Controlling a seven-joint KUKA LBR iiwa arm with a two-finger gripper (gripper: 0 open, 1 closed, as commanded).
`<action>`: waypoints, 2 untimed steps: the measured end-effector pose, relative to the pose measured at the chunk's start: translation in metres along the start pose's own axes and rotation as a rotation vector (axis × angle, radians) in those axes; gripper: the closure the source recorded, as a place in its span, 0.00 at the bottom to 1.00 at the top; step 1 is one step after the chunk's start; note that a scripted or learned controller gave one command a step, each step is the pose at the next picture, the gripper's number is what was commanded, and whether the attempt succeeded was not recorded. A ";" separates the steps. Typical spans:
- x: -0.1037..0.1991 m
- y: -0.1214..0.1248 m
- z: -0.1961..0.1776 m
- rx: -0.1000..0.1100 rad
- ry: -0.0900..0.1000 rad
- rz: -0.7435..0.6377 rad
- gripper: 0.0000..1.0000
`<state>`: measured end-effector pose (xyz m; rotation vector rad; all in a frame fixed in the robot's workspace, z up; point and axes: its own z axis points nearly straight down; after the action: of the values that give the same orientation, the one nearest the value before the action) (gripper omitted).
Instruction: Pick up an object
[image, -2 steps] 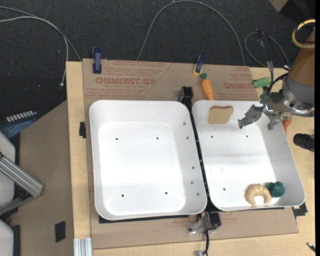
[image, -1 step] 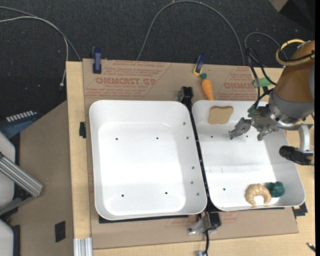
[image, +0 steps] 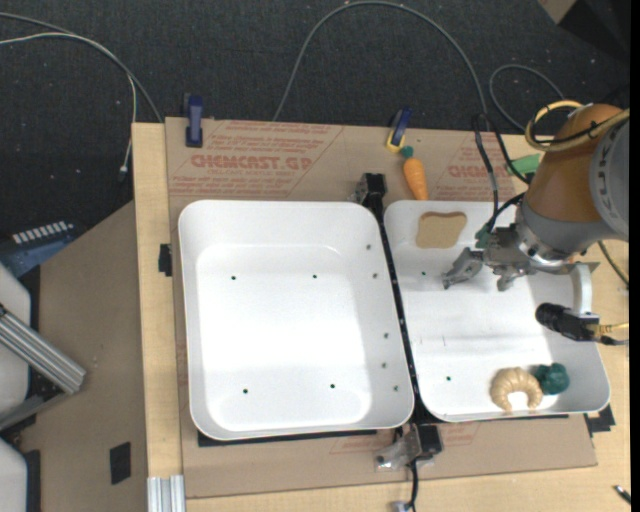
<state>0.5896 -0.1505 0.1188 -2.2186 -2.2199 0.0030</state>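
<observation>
1. A pale tan croissant (image: 516, 388), curved and ridged like moulded plastic, lies at the lower right of the frame in the right bin (image: 470, 400); its long axis runs roughly left to right, with both tips curling downward toward the bin's near rim.
2. Touching its right side sits a small dark green, lumpy object (image: 551, 378).
3. A flat tan slice of toast (image: 441, 229), squarish with a rounded top, rests in the same bin's upper left corner.
4. An orange carrot (image: 414, 176) with a green stub lies outside the bins on the cardboard-covered bench (image: 260, 155), upper centre, pointing down the frame.
5. The gripper (image: 483, 271) hangs over the middle of the right bin, well apart from the croissant; its two grey metal fingers are splayed wide, nothing between them.
6. The arm (image: 575, 190), grey with an orange band, enters from the right.
7. The left bin (image: 290, 215) is smooth white plastic with rounded corners.
</observation>
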 end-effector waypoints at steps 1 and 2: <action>0.000 0.000 0.036 -0.001 0.000 0.000 0.00; 0.000 0.001 0.023 -0.005 -0.001 0.000 1.00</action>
<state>0.5903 -0.1504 0.0959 -2.2221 -2.2230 -0.0019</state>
